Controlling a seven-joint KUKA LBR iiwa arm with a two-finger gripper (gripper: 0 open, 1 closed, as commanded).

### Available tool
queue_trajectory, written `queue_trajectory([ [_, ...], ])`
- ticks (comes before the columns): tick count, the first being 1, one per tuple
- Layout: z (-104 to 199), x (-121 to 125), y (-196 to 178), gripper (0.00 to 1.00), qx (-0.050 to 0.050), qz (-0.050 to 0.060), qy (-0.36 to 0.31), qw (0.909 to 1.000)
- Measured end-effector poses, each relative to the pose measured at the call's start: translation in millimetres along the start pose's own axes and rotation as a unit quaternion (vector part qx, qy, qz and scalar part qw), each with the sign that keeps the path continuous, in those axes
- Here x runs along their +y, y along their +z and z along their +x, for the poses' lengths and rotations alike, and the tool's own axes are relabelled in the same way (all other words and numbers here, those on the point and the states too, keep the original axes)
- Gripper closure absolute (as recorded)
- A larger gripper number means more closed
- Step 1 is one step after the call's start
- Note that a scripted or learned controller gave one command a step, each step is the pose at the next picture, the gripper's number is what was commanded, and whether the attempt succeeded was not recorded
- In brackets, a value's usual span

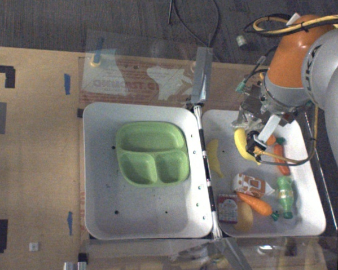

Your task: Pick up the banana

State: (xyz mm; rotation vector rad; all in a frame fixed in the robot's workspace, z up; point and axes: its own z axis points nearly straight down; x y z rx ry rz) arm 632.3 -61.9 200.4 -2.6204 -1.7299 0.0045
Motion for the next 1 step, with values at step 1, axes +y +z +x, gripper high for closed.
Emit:
queue_trajectory([
  [1,-14.3,-44.8,-35.0,1.00,0.000,0.001,-0.056,0.9985],
])
